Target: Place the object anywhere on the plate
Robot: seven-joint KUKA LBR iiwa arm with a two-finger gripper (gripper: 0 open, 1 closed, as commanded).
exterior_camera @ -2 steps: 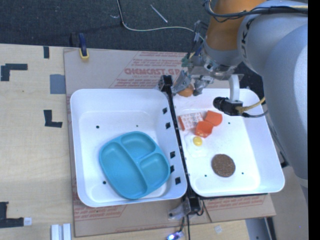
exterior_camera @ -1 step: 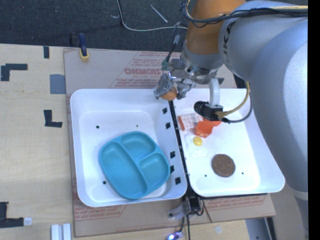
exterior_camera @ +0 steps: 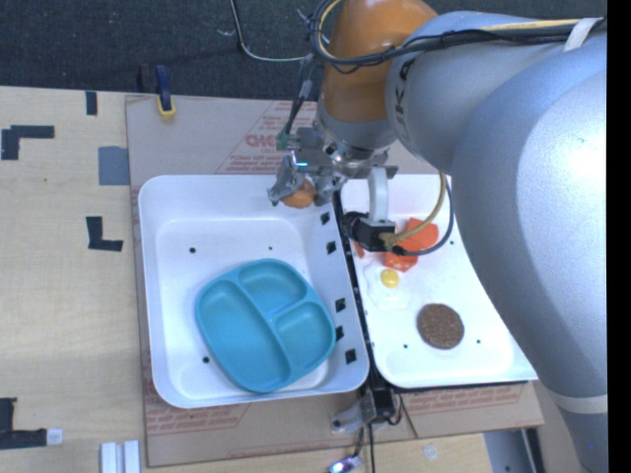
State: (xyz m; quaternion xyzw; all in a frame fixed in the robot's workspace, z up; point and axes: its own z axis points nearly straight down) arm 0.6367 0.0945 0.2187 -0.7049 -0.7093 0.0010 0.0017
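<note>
over the far edge of the left bin (exterior_camera: pixel 158 264), the gripper (exterior_camera: pixel 294 190) hangs with a small orange-brown object (exterior_camera: pixel 297 198) pinched between its fingers, well apart from the blue plate (exterior_camera: pixel 264 323). this looks like the carry step; next it seems to need a move toward the plate, then a release.

plate (exterior_camera: pixel 264 325) in left bin (exterior_camera: pixel 158 264), patty (exterior_camera: pixel 440 325) in right bin (exterior_camera: pixel 473 363)

We see bare bin floor (exterior_camera: pixel 187 264) around the plate (exterior_camera: pixel 264 323); the arm (exterior_camera: pixel 493 116) overhangs the right bin (exterior_camera: pixel 473 363).
</note>
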